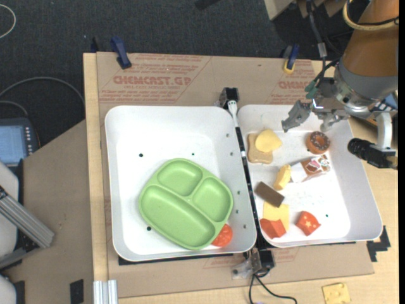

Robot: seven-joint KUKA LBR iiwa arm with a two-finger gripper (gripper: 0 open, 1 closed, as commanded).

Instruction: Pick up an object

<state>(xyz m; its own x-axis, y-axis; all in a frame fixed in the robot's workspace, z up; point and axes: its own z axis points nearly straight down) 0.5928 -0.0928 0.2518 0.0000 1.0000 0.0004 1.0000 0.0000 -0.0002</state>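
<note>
- The gripper (311, 114) hung over the upper part of the right bin (358, 189), at the upper right of the frame, below the arm's orange band (373, 40).
- Its two fingers were spread apart, one grey finger (295, 116) angled toward the left and the other (331, 120) toward the right; nothing sat between them.
- A round brown doughnut (317, 142) lay just below the right-hand finger, near it, though contact could not be judged.
- A pale yellow bread slice (263, 145) lay at the upper left of the right bin, close to the divide between the bins.
- A small red-and-white packet (316, 166) lay below the doughnut, with a yellow wedge (282, 177) just to its left.
- A dark brown bar (269, 194) lay tilted beneath the wedge, and an orange and yellow block (275, 221) sat below that, near the bin's lower edge.
- A red cube-like piece (308, 222) lay to the right of the block.
- In the left bin (158, 132), a green divided plate (185, 202) rested in the lower middle, tilted across the floor.
- A red-orange piece (223, 235) sat at the plate's lower right rim, partly hidden by it.
- Both bins stood on a cardboard sheet (183, 75) held by blue clamps (120, 51) along the top edge.
</note>
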